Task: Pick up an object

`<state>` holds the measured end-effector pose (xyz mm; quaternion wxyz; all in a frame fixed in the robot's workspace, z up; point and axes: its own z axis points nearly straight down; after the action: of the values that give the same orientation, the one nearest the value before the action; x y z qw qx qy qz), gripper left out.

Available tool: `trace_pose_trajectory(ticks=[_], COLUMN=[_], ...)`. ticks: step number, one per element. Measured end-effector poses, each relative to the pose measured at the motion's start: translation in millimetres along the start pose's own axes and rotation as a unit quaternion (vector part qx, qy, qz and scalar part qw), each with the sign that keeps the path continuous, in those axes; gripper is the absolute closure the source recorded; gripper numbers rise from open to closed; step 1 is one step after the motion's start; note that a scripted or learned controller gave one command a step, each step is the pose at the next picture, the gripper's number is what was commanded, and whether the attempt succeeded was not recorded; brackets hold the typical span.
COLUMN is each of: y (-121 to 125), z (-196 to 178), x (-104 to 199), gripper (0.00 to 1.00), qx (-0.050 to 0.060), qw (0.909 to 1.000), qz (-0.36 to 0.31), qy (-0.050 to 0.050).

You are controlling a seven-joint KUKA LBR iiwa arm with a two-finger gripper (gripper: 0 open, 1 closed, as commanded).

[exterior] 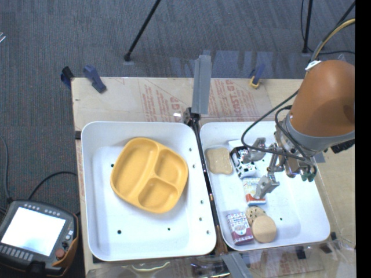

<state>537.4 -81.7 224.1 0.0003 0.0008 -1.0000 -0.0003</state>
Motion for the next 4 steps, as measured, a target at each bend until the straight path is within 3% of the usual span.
trace_pose_trajectory(ticks=[1,2,3,4], y=[-57.4,-90.6,-111.3,-97.3], z=[7.8,-31.9,-117.0,-92.5], x=[-17.8,-76.5,-72.2,-92.4], gripper=[0.0,0.0,0.0,0.0], qx=[0.0,0.001,0.001,-0.001], qw=[0.9994,0.9995,0.9919,0.9856], qz=[-0.033,-0.031,-0.127,-0.169], qy=[0.0,-0.004,-0.005,-0.001])
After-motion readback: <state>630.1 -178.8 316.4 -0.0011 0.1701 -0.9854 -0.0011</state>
